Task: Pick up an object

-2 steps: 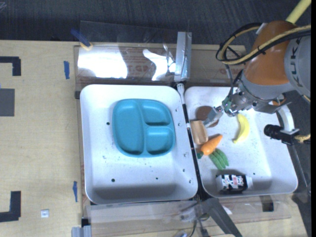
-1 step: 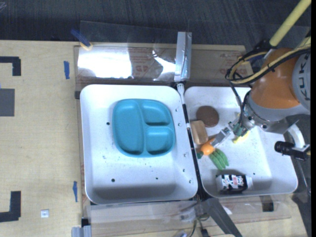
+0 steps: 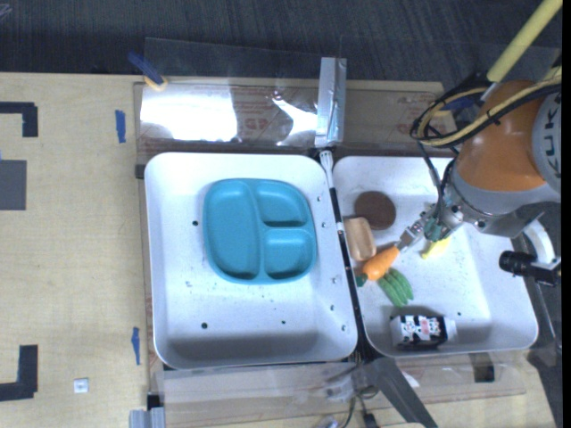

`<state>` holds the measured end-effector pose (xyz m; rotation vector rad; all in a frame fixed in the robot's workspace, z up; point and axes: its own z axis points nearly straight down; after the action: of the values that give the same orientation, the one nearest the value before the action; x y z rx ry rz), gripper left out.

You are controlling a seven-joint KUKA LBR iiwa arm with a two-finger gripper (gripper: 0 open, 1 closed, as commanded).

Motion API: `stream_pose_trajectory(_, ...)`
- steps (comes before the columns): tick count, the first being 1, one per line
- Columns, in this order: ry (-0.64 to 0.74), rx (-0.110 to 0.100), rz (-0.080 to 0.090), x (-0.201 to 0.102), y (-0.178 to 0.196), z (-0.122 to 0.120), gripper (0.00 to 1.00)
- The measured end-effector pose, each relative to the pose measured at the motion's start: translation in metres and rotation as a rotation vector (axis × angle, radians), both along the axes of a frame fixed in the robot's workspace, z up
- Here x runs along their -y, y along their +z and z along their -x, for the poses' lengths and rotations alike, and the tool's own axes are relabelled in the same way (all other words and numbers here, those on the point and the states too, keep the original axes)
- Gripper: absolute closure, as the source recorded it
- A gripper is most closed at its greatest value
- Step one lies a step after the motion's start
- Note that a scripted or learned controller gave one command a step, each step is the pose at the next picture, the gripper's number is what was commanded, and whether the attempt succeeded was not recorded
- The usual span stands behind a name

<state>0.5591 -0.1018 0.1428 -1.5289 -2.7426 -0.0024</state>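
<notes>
Carrot (image 3: 382, 261) mid right bin (image 3: 500, 324), end effector (image 3: 417, 234) just beside, open floor right.

Both bins (image 3: 178, 328) are smooth white plastic with a slight sheen. The blue tray (image 3: 260, 230) is matt moulded plastic. The bench (image 3: 71, 239) is pale unfinished wood, and a clear glossy film (image 3: 223, 105) lies along its far edge behind the left bin. The carrot (image 3: 382, 263) looks like smooth plastic; the brown disc (image 3: 375, 209) is matt. The arm's (image 3: 508, 150) orange band is glossy.
</notes>
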Motion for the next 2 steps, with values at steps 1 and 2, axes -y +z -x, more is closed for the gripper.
stream_pose_trajectory(1,0.0,-0.001,0.0,0.0,-0.001,0.0,0.0)
stream_pose_trajectory(2,0.025,0.006,0.003,0.012,0.066,-0.001,0.0)
